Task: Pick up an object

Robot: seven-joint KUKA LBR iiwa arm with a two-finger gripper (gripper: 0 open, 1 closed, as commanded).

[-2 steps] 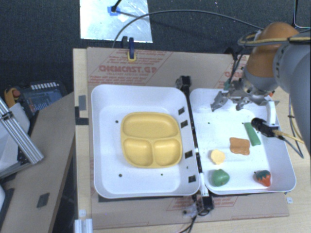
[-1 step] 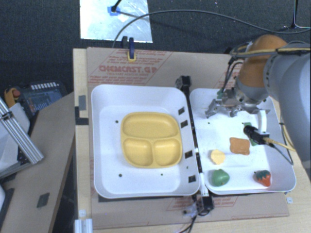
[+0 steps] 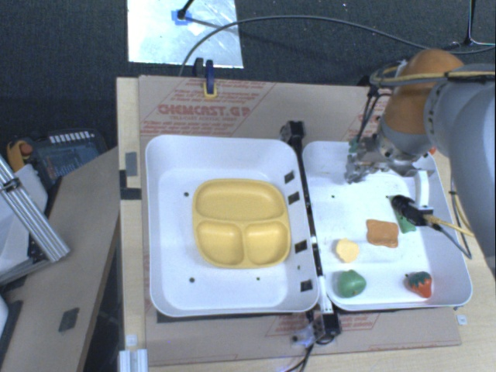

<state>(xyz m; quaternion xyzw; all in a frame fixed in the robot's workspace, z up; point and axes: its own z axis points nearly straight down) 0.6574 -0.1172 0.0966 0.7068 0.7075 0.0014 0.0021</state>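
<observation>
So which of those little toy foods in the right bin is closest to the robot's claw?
The brown piece, bread-like; the yellow piece, green one and red one lie farther from the gripper.

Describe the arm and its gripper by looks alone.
The arm is a thick, rounded grey body with an orange band above the wrist. Thin dark cables run beside the band. The gripper is small, dark grey metal, blurred here.

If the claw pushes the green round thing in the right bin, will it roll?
Probably. The green thing looks rounded and smooth, so a push would likely roll it toward the bin wall. Its smooth look suggests it may slip from a pinch.
</observation>
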